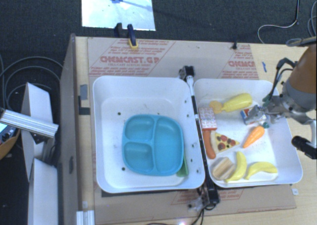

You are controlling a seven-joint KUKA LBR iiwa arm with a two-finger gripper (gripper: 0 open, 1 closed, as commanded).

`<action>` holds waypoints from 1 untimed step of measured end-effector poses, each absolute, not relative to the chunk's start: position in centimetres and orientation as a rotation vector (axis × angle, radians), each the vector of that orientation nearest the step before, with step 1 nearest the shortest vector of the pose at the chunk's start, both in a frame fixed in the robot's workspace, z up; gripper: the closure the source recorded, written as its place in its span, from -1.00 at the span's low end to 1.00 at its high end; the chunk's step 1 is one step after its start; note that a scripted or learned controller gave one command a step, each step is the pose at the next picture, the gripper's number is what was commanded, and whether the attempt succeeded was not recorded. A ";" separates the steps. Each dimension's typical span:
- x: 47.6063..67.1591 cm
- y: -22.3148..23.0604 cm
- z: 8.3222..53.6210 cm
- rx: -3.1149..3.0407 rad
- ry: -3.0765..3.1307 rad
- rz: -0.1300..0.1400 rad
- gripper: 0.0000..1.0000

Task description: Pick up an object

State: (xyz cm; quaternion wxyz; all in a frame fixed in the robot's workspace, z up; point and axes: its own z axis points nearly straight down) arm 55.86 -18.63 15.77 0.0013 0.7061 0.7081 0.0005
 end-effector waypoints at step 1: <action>54.0 -20.3 8.1 2.225 2.221 -0.001 -1.00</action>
